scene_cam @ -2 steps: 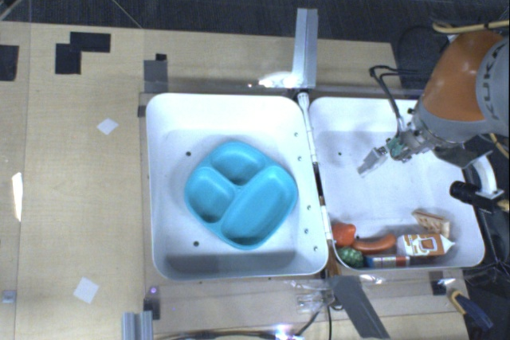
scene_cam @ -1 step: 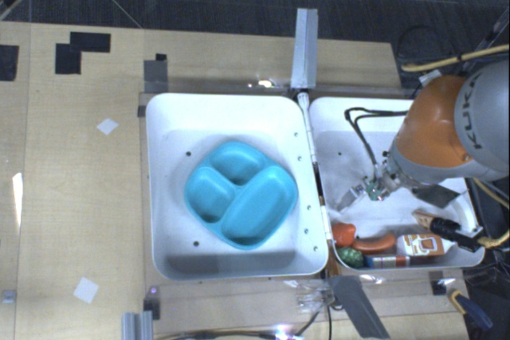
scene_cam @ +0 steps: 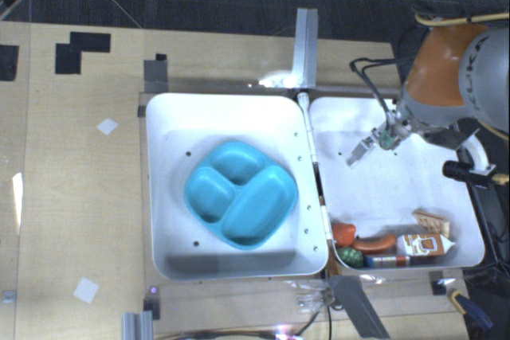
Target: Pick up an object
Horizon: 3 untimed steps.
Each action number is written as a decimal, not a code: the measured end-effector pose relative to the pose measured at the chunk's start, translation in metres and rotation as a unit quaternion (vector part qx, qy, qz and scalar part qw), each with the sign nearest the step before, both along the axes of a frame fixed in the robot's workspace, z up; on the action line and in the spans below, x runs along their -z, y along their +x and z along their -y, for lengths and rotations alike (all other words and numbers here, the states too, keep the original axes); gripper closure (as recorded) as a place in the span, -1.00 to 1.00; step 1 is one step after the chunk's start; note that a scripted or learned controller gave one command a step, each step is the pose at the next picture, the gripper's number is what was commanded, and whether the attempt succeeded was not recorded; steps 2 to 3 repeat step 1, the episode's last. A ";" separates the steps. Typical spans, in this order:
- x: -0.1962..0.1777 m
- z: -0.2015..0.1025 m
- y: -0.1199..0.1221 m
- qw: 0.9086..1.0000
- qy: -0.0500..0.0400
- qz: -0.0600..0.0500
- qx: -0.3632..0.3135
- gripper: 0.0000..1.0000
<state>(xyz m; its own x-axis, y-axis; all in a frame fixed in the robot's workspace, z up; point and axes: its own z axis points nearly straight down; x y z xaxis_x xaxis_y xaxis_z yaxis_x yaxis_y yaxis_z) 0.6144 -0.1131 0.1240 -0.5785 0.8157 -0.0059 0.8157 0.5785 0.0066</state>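
Hovering over the right bin, claw apart, gripping nothing, clutter along its near wall.

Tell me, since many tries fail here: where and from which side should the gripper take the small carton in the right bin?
Probably across the small carton's short width, coming straight down. It lies flat on its side along the right bin's near wall, an orange sausage-like item at its left end, so a side approach looks blocked. The gripper hangs well above it.
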 end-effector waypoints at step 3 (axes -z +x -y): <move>0.035 -0.011 -0.054 1.000 0.000 0.003 -0.016 -1.00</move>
